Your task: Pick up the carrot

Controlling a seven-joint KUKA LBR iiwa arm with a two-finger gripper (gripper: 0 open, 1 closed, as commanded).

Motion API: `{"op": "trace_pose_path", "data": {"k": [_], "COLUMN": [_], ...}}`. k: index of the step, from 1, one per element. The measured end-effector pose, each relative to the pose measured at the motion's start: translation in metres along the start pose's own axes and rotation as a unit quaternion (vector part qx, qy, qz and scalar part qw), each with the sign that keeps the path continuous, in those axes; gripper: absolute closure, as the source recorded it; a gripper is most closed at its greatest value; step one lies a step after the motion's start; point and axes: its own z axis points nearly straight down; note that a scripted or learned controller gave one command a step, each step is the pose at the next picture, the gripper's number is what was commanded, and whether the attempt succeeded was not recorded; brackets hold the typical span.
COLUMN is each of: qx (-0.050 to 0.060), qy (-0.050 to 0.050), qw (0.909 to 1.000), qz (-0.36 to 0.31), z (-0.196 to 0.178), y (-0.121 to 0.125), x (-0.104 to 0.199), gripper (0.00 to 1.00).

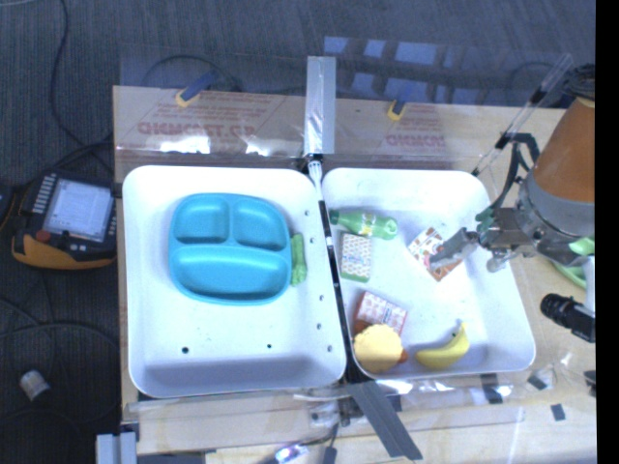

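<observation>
My gripper (455, 248) hangs over the right side of the right bin (503, 309), reaching in from the right. It sits just above a small red and white packet (428, 246), touching or nearly touching its right edge. The most orange thing in view is a round orange-yellow fruit (378, 347) at the bin's front left corner, well away from the gripper. I see nothing between the gripper's tips.
The right bin also holds a green bottle (366, 224), a patterned packet (355, 256), a red packet (379, 310) and a banana (444, 349). In the left bin (155, 346) lie a blue divided plate (230, 246) and a green pod (297, 257).
</observation>
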Motion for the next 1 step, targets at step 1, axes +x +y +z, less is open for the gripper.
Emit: {"op": "trace_pose_path", "data": {"k": [1], "qx": [0.0], "qy": [0.0], "qw": [0.9984], "qz": [0.057], "z": [0.0586], "y": [0.0734], "x": [-0.0616], "gripper": [0.0]}}
